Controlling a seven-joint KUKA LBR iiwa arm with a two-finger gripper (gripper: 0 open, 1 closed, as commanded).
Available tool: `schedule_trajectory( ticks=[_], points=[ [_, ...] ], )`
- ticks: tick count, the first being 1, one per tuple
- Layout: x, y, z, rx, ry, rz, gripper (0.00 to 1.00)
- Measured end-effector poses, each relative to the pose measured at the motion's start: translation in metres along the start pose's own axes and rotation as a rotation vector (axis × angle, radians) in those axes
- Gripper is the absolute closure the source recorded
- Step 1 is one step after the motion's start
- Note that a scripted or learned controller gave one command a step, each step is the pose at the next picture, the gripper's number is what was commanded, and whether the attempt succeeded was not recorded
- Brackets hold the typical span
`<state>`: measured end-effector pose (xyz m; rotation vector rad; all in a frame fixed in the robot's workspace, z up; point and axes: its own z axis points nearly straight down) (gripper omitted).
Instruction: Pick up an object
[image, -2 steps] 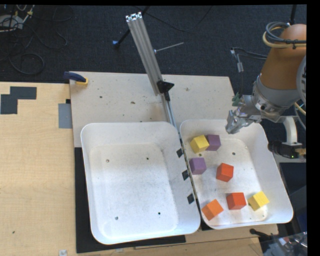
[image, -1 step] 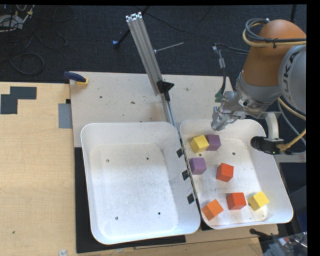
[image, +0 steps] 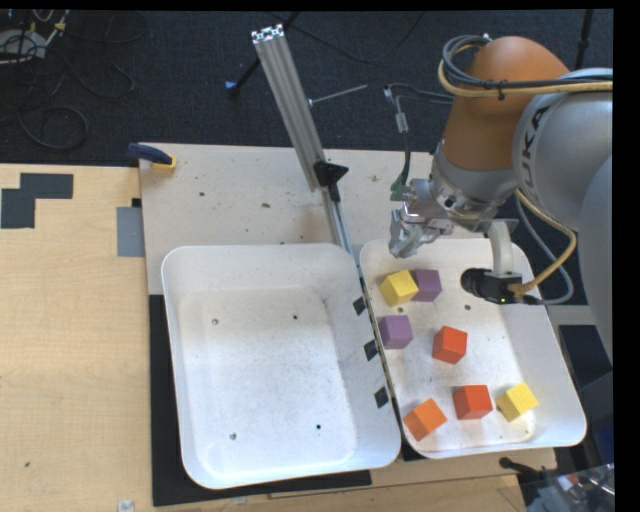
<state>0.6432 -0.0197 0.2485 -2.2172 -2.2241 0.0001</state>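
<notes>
The gripper (image: 408, 240) hangs over the far left corner of the right bin (image: 560, 345), under the grey arm (image: 560, 140) with its orange band (image: 500, 100). Whether it is open or shut I cannot tell from this angle, because the metal parts blur together. Nothing is seen held in it.

In the right bin there are seven small blocks. The yellow block (image: 399, 287) is the nearest to the gripper, just below it, and it touches a purple block (image: 427, 284) on its right. A second purple block (image: 395, 331) lies a little nearer to the camera, close to the wall between the bins. A red block (image: 450, 345) lies near the middle of the bin. At the near end, an orange block (image: 426, 417), another red block (image: 472, 402) and a second yellow block (image: 517, 401) stand in a loose row. All blocks are cubes with plain colours and rest on the bin floor.

The left bin (image: 200, 290) stands just beside the right one on the bench (image: 240, 195).
</notes>
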Motion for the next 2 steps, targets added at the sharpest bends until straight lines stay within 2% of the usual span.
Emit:
schedule_trajectory(
  ticks=[1, 2],
  points=[
    [0.048, 0.0, 0.014, 0.004, 0.001, 0.0, 1.0],
    [0.106, 0.017, 0.019, 0.001, 0.001, -0.001, 1.0]
  ],
)
